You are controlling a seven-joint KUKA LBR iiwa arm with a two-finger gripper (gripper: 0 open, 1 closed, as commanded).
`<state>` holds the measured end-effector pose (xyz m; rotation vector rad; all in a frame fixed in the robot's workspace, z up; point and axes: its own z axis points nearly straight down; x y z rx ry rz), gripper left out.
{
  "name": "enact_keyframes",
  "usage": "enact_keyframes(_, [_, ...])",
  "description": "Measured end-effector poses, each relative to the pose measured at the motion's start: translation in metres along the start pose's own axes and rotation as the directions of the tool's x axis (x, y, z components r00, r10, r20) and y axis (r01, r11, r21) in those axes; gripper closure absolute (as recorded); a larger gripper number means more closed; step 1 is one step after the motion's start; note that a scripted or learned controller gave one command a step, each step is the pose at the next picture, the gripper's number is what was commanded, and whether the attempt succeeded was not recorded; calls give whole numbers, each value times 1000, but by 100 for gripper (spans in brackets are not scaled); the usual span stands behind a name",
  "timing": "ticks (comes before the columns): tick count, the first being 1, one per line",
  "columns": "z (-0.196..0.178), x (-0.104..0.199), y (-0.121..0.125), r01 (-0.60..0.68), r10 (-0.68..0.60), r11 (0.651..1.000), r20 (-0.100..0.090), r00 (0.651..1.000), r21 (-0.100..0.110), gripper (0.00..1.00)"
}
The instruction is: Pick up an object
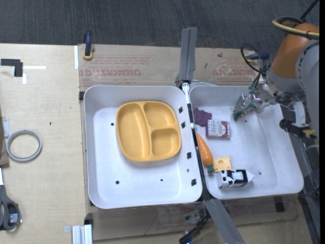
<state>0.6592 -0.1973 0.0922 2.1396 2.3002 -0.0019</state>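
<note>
1. Objects to pick from lie in the right bin (284,184), mostly by its left wall: a purple piece (202,117), a small red-and-white packet (218,129), an orange carrot (204,150), a yellow cheese block (222,163) and a black-and-white carton (233,178) near the front edge; none looks lifted.
2. Left bin (96,187) carries a yellow divided plate (148,130); it sits flat, well apart from the arm.
3. Gripper (245,107) hangs over the far-right part of the right bin, apart from every object; whether its jaws are together or apart I cannot tell, and nothing shows between them.
4. My judgement: the pick is not yet done; choosing, descending, closing and lifting all remain.
</note>
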Motion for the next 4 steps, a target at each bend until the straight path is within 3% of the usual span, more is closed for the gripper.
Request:
enact_keyframes(1, [-10,1,1,5,-5,1000,4,1000,-1,100])
enact_keyframes(2, [-20,1,2,9,-9,1000,7,1000,-2,100])
enact_keyframes(3, [-103,55,4,-121,121,993,1,993,-1,100])
enact_keyframes(4, [-102,55,4,-121,121,993,1,993,0,0])
